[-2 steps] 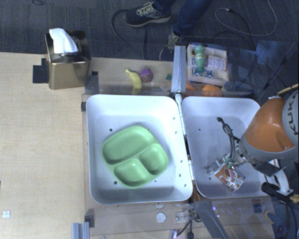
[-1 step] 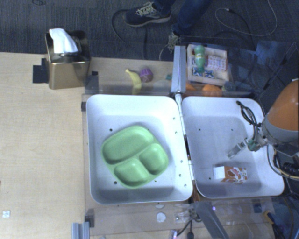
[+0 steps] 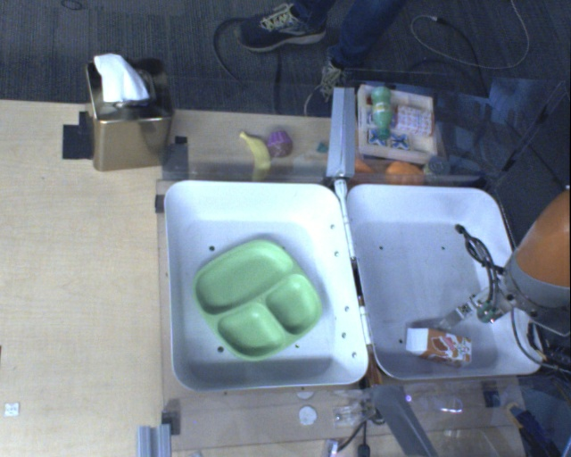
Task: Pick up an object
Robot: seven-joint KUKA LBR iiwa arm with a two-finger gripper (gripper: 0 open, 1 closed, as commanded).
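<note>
In the right bin (image 3: 419, 223), near the front wall: small orange-and-white packet (image 3: 439, 344), lying flat. Just right of it and above: gripper (image 3: 473, 310), finger state impossible to tell. In the left bin (image 3: 250, 201): green divided tray (image 3: 258, 297).

Box (image 3: 397, 120) behind the bins: printed panel with coloured marks, too small to read.
Packet (image 3: 439, 344) in the right bin: orange label, lettering too blurred to read.
Readable text: none.

Tissue box (image 3: 128, 114): 10 o'clock, on the surface (image 3: 71, 286).
Banana (image 3: 257, 151): 12 o'clock, beside a purple item (image 3: 280, 141), possibly a toy.
Shoe (image 3: 279, 25): 12 o'clock, floor.
</note>
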